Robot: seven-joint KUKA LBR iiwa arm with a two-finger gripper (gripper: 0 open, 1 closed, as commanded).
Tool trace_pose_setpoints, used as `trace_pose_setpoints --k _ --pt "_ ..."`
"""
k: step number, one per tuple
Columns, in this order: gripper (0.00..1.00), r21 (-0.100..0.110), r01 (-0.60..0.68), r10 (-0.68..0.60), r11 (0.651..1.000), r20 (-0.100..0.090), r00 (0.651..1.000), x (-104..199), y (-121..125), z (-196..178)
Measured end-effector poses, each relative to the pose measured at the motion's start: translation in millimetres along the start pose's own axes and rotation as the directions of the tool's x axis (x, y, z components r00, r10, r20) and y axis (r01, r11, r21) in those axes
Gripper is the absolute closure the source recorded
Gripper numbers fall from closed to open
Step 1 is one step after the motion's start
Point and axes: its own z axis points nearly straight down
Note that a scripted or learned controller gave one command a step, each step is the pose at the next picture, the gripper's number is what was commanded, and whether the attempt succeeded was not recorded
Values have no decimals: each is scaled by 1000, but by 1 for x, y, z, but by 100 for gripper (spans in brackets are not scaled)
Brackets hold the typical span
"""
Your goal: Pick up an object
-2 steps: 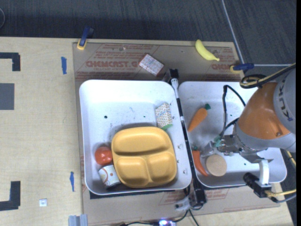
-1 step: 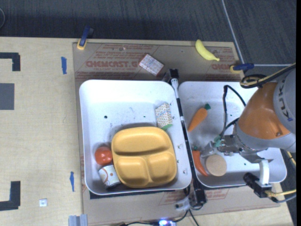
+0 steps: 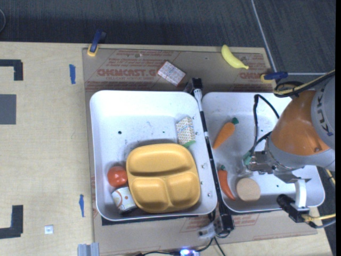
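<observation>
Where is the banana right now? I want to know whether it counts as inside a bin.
The banana lies outside both bins, on the brown board behind the right bin, near a blue clamp.

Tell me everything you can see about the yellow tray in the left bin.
The yellow tray is a smooth, plastic-looking divided plate with rounded corners: one long compartment along the far side, two smaller ones nearer the camera. It lies flat, slightly rotated, in the near part of the left bin. A red tomato-like toy and a small can sit against its left edge.
</observation>
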Motion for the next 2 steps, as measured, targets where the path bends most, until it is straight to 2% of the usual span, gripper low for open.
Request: trace_pose_setpoints --k 1,2 --pt "0 0 0 0 1000 0 1000 0 0 0" --pt "0 1 -4 4 1000 6 1000 -2 -2 9"
